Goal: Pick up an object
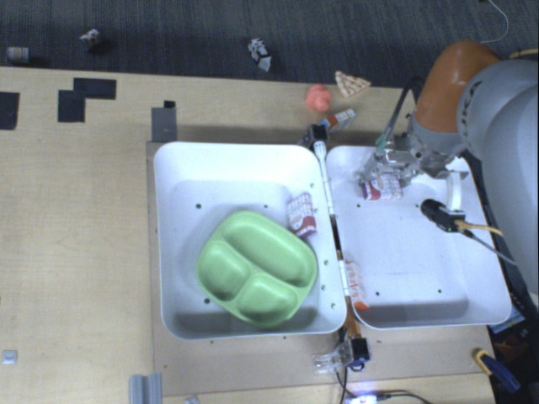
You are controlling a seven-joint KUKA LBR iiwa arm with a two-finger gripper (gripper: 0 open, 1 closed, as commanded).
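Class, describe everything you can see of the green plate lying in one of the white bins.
The green plate is pale green, looks like smooth plastic, and has a rounded, squarish outline. Raised ridges split it into three compartments, which hold nothing. It lies face up and turned at an angle in the left bin, toward the near side. A small red-and-white packet lies at its far right edge, perhaps touching it.

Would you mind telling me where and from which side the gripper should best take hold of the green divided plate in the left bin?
Probably the plate's raised outer rim, at the edge nearest the right bin, coming down from above. The plate is wide and shallow, so only the thin rim would fit between the fingers. It lies a little tilted against the left bin's near wall, and that right-hand edge faces the arm. A small packet lies just beyond it.
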